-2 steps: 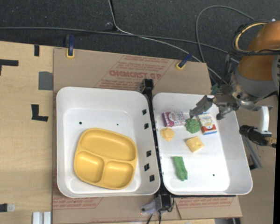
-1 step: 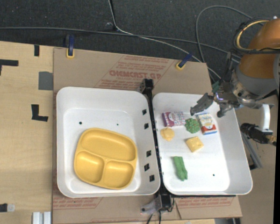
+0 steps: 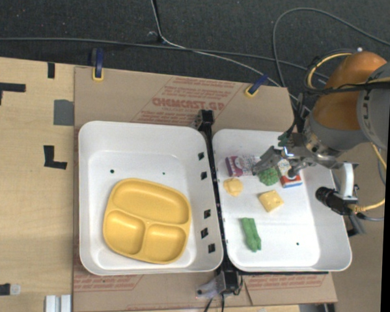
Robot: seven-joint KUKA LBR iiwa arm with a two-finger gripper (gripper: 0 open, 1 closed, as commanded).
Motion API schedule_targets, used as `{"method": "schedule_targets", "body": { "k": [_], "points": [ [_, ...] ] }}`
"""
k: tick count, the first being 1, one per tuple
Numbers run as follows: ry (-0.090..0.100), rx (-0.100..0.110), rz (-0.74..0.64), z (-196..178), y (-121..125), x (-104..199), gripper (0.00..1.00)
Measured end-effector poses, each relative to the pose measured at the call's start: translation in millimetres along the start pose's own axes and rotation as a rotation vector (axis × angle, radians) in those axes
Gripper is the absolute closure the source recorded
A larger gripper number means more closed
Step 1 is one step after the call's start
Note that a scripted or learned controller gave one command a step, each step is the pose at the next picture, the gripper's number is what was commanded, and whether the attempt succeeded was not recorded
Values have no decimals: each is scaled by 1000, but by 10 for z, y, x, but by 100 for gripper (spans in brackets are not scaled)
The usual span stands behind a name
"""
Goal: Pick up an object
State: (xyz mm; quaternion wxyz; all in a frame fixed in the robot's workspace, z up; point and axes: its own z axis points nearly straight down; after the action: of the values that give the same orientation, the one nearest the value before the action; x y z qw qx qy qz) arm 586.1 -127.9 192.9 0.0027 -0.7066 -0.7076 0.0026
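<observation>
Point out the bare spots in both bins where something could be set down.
Left white bin: a bare strip along its far wall, behind the yellow three-compartment plastic tray. Right white bin: bare floor at the near right, beyond the green plastic piece. Crowded: the far middle, around the gripper and the yellow blocks.

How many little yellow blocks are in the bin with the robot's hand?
2. One small yellow block lies near the right bin's left wall; a bigger one sits mid-bin. The gripper may hide more.
</observation>
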Motion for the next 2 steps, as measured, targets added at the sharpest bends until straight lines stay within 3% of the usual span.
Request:
{"method": "schedule_targets", "body": {
  "k": [2],
  "points": [
    [-1,-9,0,1037,74,27,0]
  ]
}}
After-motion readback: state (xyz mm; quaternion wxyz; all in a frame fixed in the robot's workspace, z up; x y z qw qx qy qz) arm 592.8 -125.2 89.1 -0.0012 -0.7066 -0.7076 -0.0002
